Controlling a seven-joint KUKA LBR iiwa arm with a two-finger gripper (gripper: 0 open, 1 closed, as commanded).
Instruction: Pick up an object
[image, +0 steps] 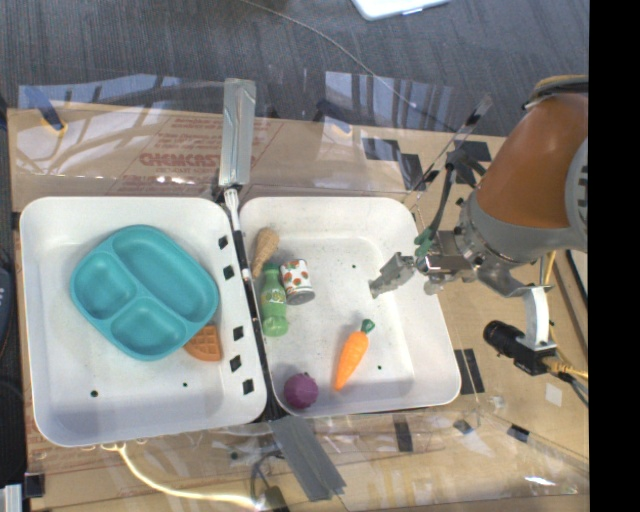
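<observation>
Claw (385, 280) over right bin (425, 345), finger state unclear, faint unreadable red lettering on cardboard (180, 158)

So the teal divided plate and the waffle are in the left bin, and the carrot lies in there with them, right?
Not quite. The camera view shows the carrot in the right bin, near the purple ball, not with the plate. The teal divided plate and the waffle are indeed in the left bin.
</observation>
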